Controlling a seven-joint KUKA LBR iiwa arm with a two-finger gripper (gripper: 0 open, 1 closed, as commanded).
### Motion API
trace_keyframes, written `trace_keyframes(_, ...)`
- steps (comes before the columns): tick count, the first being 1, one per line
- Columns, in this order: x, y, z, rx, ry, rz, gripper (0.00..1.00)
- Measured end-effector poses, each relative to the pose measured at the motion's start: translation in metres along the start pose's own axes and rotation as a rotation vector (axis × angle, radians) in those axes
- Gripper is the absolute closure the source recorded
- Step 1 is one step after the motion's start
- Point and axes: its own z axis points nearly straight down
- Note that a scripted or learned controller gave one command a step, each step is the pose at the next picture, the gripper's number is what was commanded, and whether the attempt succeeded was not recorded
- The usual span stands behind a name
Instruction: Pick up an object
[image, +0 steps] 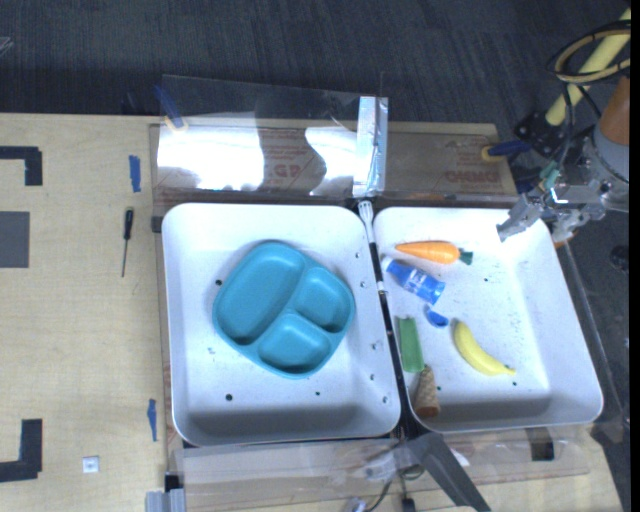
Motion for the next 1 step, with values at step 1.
trace_keyframes(1,0.0363,0.0128,-0.0586,-0.007,-0.002,-0.048,0.00)
